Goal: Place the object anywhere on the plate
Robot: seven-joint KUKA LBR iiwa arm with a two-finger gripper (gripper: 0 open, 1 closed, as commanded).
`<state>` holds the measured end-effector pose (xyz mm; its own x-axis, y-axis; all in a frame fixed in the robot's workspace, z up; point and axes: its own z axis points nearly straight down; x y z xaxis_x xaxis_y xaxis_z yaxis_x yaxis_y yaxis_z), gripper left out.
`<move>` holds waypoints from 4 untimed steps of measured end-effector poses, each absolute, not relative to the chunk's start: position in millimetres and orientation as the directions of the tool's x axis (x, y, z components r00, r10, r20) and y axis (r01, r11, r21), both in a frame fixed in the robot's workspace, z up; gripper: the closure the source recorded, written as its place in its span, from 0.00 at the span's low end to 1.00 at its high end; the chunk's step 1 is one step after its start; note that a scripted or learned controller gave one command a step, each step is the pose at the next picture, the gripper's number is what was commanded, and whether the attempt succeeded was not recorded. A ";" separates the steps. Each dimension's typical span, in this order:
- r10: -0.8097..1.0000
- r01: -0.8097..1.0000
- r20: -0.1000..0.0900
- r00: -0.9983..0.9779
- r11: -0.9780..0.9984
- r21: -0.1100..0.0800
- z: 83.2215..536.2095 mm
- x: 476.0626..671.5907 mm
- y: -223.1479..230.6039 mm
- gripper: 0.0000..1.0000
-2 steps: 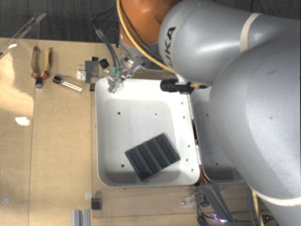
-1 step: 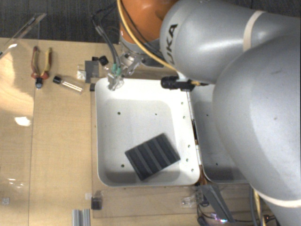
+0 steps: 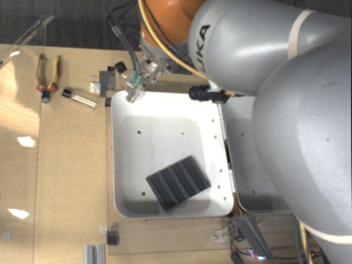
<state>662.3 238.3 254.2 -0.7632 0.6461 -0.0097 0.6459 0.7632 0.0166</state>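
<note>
A dark ribbed rectangular pad point(image 3: 178, 183) is seen lying flat and askew near the front of the left white bin point(image 3: 124, 147). The hand point(image 3: 135, 89) is poised over that bin's far left corner, well apart from the pad; its opening cannot be told. Red-handled pliers point(image 3: 48, 76) are laid on the wooden desk point(image 3: 60, 169).

Light wooden bench point(image 3: 66, 164), dark grey carpet point(image 3: 66, 4) behind.

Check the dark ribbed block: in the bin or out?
In. The dark ribbed block lies flat on the left bin's floor, near its front wall, apart from the claw.
</note>
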 end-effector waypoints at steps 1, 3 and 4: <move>0.644 0.644 -0.013 -0.765 0.765 0.022 265.9 663.2 239.2 1.00; 0.911 0.911 -0.001 -0.412 0.412 0.004 275.4 628.5 227.3 1.00; 0.963 0.963 0.000 -0.271 0.271 0.000 211.2 654.2 225.6 1.00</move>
<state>654.2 225.6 211.2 -0.2707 0.9627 -0.0003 0.9627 0.2707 0.0004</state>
